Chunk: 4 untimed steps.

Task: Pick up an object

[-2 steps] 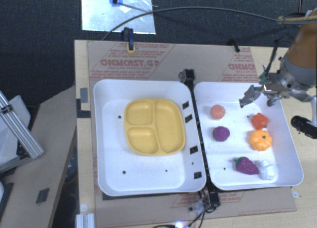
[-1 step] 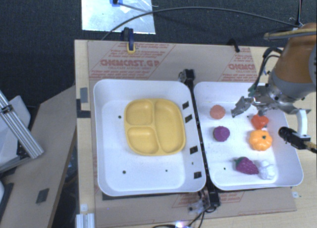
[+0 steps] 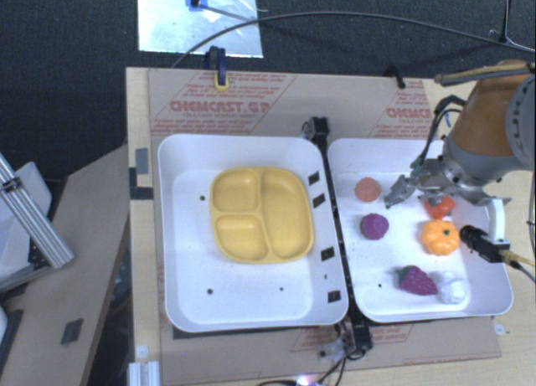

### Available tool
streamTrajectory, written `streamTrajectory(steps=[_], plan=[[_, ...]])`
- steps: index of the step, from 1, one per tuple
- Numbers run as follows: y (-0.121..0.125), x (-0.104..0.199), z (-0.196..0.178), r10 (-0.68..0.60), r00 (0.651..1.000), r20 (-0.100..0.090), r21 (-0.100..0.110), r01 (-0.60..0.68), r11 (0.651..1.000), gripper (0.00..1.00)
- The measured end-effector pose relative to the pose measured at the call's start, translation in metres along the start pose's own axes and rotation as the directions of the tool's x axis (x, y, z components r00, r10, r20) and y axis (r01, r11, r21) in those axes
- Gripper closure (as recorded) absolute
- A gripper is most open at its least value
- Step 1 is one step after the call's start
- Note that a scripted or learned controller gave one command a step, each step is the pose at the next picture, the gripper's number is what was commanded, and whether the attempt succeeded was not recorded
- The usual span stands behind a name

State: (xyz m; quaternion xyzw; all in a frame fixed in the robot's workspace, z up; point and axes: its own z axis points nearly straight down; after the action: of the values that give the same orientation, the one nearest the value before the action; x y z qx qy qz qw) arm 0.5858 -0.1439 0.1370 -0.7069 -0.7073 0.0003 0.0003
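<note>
**Mia:** What is in the left bin (image 3: 180, 234)?

**Sam:** A yellow plate (image 3: 260, 214). It is smooth plastic with round corners and three dips in it. The bin is white, shallow and shiny.

**Mia:** And the right bin (image 3: 502, 296)?

**Sam:** Toy food. A flat pink round thing (image 3: 367, 189) sits near the top. Just below it is a purple ball (image 3: 374, 226). A bumpy purple bunch of grapes (image 3: 416, 280) lies at the bottom, touching a small white lump (image 3: 453, 291). An orange pumpkin (image 3: 440, 238) with ridges and a green stem sits near the right side.

**Mia:** Where is the robot hand?

**Sam:** The gripper (image 3: 423, 185) is over the right bin, up near the top. It is grey metal. One thin finger points left toward the pink round thing. A small red-orange thing (image 3: 439, 205) peeks out right under the gripper, just above the pumpkin.

**Mia:** Is it grabbing that?

**Sam:** I cannot tell. The arm covers that part.

**Mia:** What is under the bins?

**Sam:** A flat brown board (image 3: 251, 101) with red letters.
</note>
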Motion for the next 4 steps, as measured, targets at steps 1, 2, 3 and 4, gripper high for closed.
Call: streamTrajectory(steps=[1,2,3,4], plan=[[0.000,0.001,0.052,0.000,1.000,0.000,0.001,0.000,1.000,0.00],[0.002,0.000,0.038,0.000,1.000,0.001,-0.004,0.000,1.000,1.00],[0.010,0.008,-0.013,-0.005,1.000,0.001,-0.007,0.005,1.000,1.00],[0.005,0.011,-0.058,-0.004,1.000,0.001,-0.006,0.004,1.000,1.00]])
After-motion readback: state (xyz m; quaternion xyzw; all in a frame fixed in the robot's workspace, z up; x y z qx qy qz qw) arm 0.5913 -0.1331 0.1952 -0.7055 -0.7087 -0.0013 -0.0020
